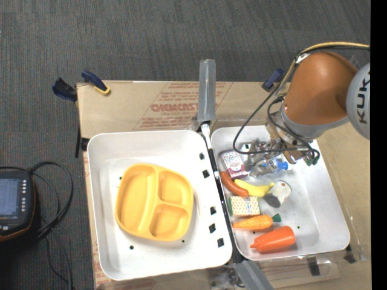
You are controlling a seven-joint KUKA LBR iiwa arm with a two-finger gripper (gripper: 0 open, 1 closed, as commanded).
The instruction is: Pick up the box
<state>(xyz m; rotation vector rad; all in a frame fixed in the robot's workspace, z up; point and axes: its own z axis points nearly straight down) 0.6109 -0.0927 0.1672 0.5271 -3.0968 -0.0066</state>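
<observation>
One orange bottle (274,239), one box (245,206)

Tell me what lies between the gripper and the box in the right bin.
In the camera view, a banana lies between the gripper and the box, crossing just above the box.

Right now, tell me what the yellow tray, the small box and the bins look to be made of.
Yellow tray: likely moulded plastic, smooth with a soft sheen, three pressed compartments. Small box: probably printed cardboard, matte, flat faces with a checked pattern. Bins: apparently thin white plastic or enamelled metal, with glossy rounded rims; the look leaves it open.
</observation>
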